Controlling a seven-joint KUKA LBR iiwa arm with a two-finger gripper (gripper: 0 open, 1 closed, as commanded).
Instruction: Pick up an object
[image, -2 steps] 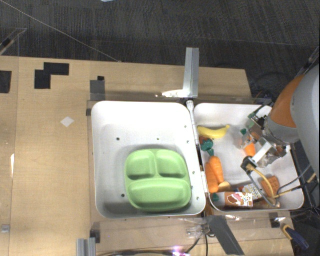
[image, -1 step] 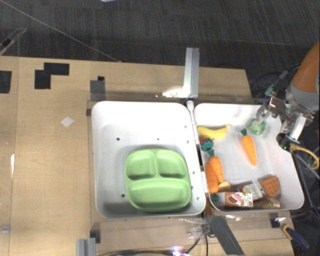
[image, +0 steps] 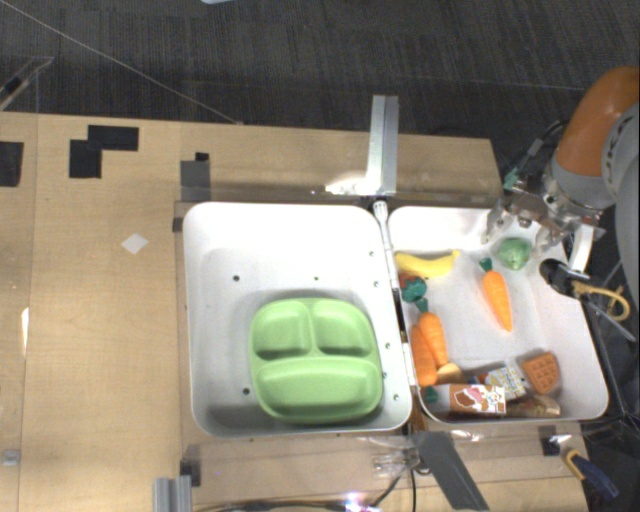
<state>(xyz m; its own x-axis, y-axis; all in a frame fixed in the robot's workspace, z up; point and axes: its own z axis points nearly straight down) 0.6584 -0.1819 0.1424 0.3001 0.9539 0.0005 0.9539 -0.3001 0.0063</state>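
The right bin holds several toy foods. A small green round piece lies near its back right corner. My gripper hangs directly over that piece, very close to it; whether it touches is unclear. An orange carrot lies just in front of the green piece. A yellow banana rests at the back left, with a small teal bit below it. A second carrot lies along the left wall.
A brown waffle piece and a brown carton lie at the right bin's front. The left bin holds a green divided plate. A metal post stands behind the divider between the bins.
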